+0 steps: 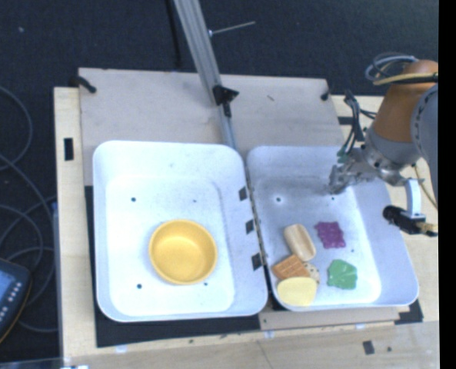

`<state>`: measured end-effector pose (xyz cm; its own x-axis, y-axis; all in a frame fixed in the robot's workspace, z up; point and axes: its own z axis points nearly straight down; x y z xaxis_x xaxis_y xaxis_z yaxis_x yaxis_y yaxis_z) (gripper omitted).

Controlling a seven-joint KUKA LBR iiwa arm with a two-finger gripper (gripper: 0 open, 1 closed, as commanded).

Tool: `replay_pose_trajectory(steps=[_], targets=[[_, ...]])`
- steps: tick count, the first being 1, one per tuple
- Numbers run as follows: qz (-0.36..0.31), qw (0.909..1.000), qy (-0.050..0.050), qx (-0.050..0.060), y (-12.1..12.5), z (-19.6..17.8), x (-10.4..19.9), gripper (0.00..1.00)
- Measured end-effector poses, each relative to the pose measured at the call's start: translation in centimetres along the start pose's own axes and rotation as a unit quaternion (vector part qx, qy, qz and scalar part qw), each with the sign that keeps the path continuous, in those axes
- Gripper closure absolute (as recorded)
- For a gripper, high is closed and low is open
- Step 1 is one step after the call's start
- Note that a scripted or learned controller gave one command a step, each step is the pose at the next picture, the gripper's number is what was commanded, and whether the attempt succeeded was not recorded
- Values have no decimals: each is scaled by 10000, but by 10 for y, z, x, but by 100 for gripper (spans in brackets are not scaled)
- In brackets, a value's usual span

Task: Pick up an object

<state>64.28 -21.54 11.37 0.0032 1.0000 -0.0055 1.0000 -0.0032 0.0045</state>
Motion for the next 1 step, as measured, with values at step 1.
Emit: replay_pose_trajectory(steps=[1], targets=[[-9,10000,21,-11,-3,-46,-3,100]])
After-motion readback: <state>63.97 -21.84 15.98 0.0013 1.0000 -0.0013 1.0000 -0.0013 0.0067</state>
